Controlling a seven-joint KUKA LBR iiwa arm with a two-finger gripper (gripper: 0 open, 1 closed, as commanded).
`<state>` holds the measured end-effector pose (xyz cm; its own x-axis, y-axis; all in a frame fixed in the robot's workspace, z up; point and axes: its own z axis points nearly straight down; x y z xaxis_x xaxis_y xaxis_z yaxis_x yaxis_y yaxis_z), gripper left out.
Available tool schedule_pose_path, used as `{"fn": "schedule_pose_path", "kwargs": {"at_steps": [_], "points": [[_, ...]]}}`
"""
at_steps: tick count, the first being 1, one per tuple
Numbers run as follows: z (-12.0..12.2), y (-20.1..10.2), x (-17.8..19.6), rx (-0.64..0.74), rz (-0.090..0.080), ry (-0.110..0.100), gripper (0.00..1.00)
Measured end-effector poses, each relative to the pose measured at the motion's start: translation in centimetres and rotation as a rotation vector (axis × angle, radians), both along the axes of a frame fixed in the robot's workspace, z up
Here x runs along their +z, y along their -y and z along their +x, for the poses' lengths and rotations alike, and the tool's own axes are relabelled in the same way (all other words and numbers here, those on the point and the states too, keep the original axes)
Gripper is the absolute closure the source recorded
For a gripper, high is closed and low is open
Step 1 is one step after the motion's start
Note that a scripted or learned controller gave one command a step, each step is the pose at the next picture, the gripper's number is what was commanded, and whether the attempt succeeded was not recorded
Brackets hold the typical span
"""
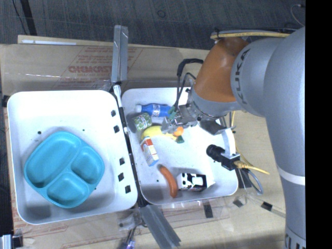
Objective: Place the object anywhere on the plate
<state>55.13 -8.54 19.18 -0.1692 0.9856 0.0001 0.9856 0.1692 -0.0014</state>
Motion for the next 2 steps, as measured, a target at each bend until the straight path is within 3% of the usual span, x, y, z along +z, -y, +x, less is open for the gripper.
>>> {"fn": "schedule_pose_path", "kwargs": {"at_steps": [1, 2], "points": [[6.5, 4.0, -1.8, -0.088, 0.000, -0.002, 1.00], [4.4, -2.6, -0.1, -0.148, 0.001, -0.004, 1.00]]}}
